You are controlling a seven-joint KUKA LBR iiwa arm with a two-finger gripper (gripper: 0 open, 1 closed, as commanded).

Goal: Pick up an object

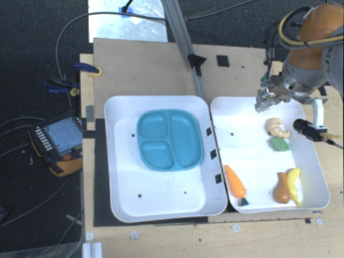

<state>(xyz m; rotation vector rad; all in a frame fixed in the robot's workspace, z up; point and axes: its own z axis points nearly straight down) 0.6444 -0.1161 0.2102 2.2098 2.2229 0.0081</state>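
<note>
My gripper (pixel 263 102) hangs over the far part of the right bin (pixel 242 117), just up and left of a pale croissant-shaped piece (pixel 276 127). A small green item (pixel 279 143) lies right below that piece. An orange carrot (pixel 235 182) rests near the bin's front left. A yellow banana (pixel 294 184) and a brown pear-like piece (pixel 281 188) sit together at the front right. Nothing shows between the fingers.
The left bin (pixel 123 192) holds a blue divided plate (pixel 170 139). A black cylinder (pixel 303 128) on the arm juts over the right bin's far right side. A metal pole (pixel 180 26) slants down to the bins' far junction. Clamps and a device lie left of the bench.
</note>
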